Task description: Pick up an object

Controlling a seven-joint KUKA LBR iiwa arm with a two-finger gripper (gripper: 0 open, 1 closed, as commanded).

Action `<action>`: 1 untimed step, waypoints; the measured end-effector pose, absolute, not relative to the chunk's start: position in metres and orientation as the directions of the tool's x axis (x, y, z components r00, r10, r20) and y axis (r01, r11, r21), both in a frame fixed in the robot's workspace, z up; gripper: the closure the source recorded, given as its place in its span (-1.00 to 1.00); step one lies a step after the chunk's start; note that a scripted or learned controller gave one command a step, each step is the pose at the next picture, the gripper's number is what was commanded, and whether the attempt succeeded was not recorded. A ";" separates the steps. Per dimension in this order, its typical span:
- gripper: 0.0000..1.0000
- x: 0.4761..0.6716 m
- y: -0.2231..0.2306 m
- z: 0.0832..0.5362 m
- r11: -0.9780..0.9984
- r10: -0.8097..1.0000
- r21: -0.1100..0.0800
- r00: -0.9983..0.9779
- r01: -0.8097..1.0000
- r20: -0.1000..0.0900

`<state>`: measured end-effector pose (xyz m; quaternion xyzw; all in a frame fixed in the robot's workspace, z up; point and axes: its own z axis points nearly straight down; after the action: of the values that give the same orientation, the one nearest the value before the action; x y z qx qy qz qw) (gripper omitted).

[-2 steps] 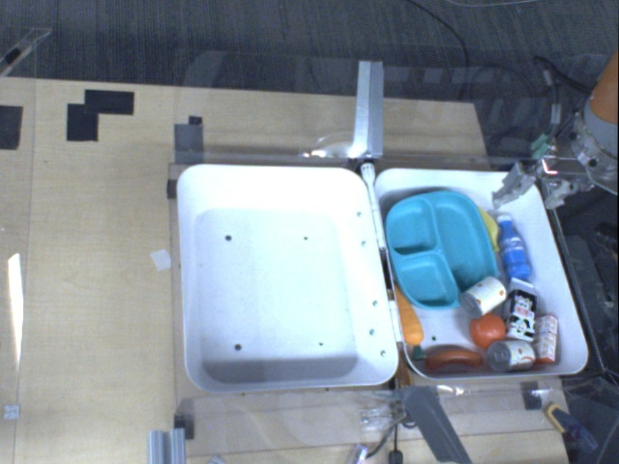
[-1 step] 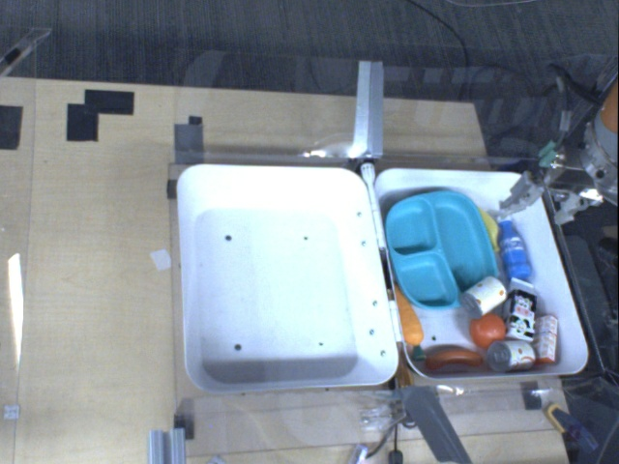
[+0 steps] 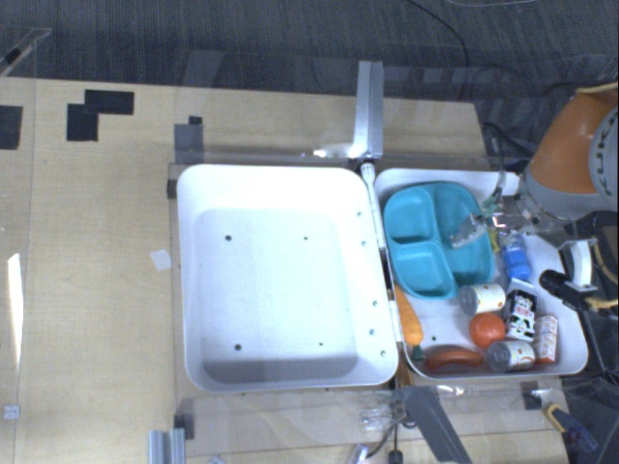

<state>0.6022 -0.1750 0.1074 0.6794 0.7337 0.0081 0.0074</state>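
Arm (image 3: 580, 153) comes in from the right, grey w/ the orange band showing up top, wrist hanging over the right bin (image 3: 576, 356). Gripper (image 3: 481, 228) sits low over the teal divided tray (image 3: 432, 240), right at the tray's right-hand compartment edge. Metal bits at the tip are small and glinty; can't tell how it's set, and nothing is plainly seen held.

Stuff relative to the gripper:
- Teal tray: directly under and to its left, takes up the upper-left part of the right bin, three compartments visible.
- Blue bottle (image 3: 515, 259): just right of the tip and a bit nearer the viewer, lying alongside the tray's right side.
- Grey-capped small container (image 3: 481, 299): just below the tip, touching or nearly touching the tray's lower edge.
- Orange-red ball-like item (image 3: 488, 330): further below, near the bin's front.
- Black/white printed pack (image 3: 521, 315): below and right, beside the ball.
- Can w/ grey lid (image 3: 510, 356) and a red/white tube-ish item (image 3: 546, 340): at the bin's front wall, well below the tip.
- Dark red flat item (image 3: 453, 358): below-left, front corner area.
- Orange carrot-like piece (image 3: 410, 323): left-below, tucked against the bin's left wall.

Left bin (image 3: 276, 278): well left of the gripper, past the divider wall. Both bins rest on the wood bench (image 3: 87, 259).
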 end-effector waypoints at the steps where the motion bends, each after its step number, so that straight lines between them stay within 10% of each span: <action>1: -1.00 0.599 -0.175 0.105 -0.052 0.999 0.044 0.051 0.998 0.015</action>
<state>0.5986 -0.1753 0.1045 0.7248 0.6886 0.0204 0.0108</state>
